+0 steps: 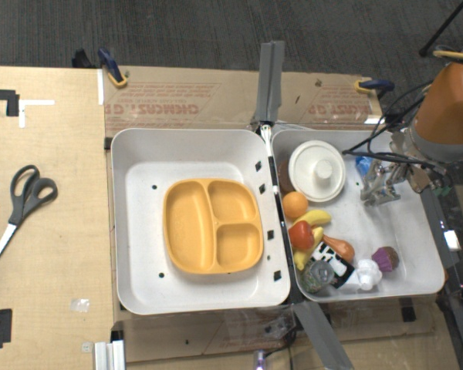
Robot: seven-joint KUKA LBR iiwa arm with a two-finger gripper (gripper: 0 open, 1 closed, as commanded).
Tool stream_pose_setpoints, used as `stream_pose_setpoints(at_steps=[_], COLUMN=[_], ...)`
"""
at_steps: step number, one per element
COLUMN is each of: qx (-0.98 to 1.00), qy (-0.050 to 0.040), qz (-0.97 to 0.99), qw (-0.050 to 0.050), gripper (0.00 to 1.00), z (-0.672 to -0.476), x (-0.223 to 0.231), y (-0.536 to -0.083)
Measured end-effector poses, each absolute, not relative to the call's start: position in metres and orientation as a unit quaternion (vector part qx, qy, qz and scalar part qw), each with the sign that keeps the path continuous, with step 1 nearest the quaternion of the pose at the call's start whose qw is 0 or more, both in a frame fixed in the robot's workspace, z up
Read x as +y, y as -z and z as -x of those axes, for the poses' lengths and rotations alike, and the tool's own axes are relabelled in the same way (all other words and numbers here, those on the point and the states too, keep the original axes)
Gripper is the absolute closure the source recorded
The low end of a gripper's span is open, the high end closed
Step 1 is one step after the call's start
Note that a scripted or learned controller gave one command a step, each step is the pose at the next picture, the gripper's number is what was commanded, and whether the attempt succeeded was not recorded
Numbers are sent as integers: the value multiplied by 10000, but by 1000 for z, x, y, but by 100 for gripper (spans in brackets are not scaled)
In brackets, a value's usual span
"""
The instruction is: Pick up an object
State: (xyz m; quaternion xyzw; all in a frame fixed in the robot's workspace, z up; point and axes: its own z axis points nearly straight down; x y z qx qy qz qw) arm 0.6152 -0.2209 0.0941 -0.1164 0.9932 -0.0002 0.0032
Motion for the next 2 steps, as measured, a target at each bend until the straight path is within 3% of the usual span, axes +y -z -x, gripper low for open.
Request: stream_pose_setpoints(at_steps=[2], qx=[9941], qy=[13], qz=[1088], qw=[47], gripper=[0], z=[-635], x=[-222], y=[-95])
